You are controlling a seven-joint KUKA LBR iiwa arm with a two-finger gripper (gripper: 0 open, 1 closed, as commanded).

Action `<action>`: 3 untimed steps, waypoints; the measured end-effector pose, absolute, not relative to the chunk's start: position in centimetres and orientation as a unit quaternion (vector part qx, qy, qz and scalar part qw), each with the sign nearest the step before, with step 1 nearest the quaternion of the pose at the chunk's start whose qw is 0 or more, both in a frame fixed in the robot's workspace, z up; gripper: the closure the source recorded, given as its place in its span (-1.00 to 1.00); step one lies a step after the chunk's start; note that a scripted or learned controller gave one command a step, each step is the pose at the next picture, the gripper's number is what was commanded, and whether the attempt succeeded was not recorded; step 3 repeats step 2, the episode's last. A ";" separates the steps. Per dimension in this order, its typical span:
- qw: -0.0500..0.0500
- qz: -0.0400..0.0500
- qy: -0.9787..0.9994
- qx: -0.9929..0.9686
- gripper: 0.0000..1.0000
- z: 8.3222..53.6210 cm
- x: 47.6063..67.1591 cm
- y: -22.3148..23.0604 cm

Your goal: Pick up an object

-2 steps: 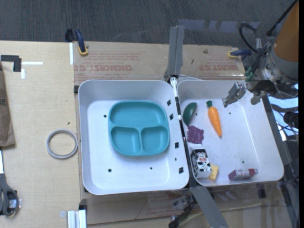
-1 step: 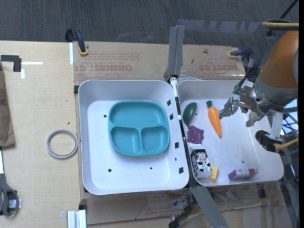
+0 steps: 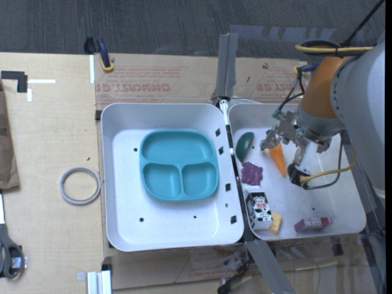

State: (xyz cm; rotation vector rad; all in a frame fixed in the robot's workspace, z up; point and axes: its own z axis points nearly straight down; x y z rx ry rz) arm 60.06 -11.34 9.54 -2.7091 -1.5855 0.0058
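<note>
My gripper (image 3: pixel 283 158) hangs over the upper middle of the right bin (image 3: pixel 343 216), reaching in from the right. Its fingers (image 3: pixel 268 143) stand open, one on each side of an orange carrot-shaped piece (image 3: pixel 278 158) that lies on the bin floor. Left of the carrot lie a dark green oval piece (image 3: pixel 244 144) and a purple lump (image 3: pixel 252 174). Near the bin's front are a black-and-white box (image 3: pixel 260 209), a yellow wedge (image 3: pixel 276 223) and a reddish packet (image 3: pixel 313 224).
The left bin (image 3: pixel 116 182) holds a teal divided plate (image 3: pixel 180 165). A grey ring (image 3: pixel 80 185) lies on the bench at the left. A yellow cable (image 3: pixel 324 175) loops below the wrist. A grey divider post (image 3: pixel 226 66) stands between the bins at the back.
</note>
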 end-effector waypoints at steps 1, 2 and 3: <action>0.002 0.003 -0.506 -0.862 1.00 10.4 60.0 -11.4; 0.000 0.002 -0.464 -0.886 1.00 19.1 65.1 -7.1; 0.000 0.002 -0.464 -0.886 1.00 19.1 65.1 -7.1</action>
